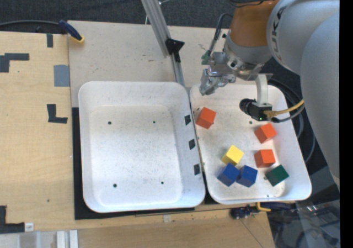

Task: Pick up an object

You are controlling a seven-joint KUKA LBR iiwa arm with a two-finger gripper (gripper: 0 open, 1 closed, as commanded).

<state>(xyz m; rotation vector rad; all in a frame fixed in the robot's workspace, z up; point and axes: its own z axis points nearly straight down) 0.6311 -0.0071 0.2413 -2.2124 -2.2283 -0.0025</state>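
The gripper [208, 88] hangs over the upper left corner of the right bin [295, 186], close to the raised rim where the two bins meet. Whether its fingers are apart or together cannot be told from this slant; the tips merge into one small grey shape, and nothing shows between them.

Just below the gripper, apart from it, an orange cube [206, 117] sits alone in the upper left part of the right bin, tilted slightly, with bare white floor on all sides and the bin's left wall near it. The other blocks crowd the lower half. A yellow cube [233, 154] lies right of centre, and below it two blue cubes [237, 175] touch each other side by side. To the right are a second orange cube [265, 132], a third orange cube [265, 157] beneath it, and a green cube [277, 175] near the lower right rim. The third orange cube and the green one look close, perhaps touching.

A black fitting [253, 110] with a yellow cable hangs from the arm over the upper right of the bin. The left bin [88, 98] lies beside it in the middle of the frame, its rim touching the right bin's rim. A grey metal pole [157, 17] runs down from the top of the frame to the bins' shared upper edge.
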